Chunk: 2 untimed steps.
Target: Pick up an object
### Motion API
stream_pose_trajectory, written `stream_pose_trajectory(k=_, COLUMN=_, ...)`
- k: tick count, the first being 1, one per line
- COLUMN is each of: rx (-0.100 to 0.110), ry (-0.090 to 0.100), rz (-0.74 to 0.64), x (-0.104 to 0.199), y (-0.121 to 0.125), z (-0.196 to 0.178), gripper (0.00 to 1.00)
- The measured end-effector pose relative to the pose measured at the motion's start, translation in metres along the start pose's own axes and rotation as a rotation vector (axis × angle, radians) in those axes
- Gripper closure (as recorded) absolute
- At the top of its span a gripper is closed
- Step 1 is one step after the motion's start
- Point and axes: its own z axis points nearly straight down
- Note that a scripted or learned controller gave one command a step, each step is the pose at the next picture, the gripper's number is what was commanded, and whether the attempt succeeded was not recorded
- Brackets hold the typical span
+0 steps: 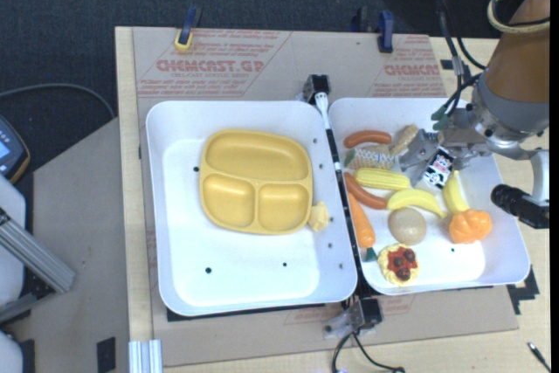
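The left bin [175,188] holds a yellow divided plate [256,181]. In the right bin [507,262] lie toy foods: a carrot [362,223], two sausages [368,138], corn [381,179], a banana [416,200], an egg [407,226], a small pizza [400,264] and an orange pepper [470,225]. The gripper [434,155] hangs low over the foods near the bin's back; whether it is open or closed cannot be told.
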Motion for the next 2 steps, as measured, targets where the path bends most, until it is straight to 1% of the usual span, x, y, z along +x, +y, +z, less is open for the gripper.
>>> stream_pose_trajectory(k=1, rx=-0.014, ry=-0.001, rz=-0.003, x=0.0, y=0.002, z=-0.008, gripper=0.0)
stream_pose_trajectory(k=2, rx=-0.011, ry=0.0, rz=-0.003, x=0.009, y=0.008, z=0.043, gripper=0.0)
